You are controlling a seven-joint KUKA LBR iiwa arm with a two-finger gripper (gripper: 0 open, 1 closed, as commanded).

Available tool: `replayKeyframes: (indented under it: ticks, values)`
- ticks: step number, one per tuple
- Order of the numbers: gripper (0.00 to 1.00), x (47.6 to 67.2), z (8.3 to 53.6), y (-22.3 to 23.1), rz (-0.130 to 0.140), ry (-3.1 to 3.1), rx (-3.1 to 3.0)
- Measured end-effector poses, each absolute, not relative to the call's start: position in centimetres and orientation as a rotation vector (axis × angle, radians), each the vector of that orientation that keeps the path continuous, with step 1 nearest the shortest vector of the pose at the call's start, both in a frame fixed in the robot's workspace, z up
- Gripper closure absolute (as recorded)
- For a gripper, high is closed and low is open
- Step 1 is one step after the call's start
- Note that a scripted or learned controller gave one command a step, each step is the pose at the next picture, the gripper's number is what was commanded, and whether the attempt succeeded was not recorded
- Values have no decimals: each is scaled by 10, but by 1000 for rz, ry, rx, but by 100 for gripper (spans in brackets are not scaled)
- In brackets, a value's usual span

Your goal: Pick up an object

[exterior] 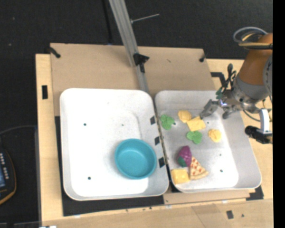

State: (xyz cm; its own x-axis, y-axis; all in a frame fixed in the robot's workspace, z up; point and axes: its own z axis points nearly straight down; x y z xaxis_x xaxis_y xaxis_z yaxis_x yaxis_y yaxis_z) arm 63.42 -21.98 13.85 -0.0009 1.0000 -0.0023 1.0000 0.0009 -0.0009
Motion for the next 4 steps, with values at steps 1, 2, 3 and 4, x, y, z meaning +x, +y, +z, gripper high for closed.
replayKeyframes:
  ticks: [1,2,3,4]
  values:
    - [0,637,105,-221,6,2219,2218]
    - [100,639,120,-222,11,2215,2207]
    - [100,632,176,-227,2,2219,2218]
    - [100,632,237,-227,1,2221,2217]
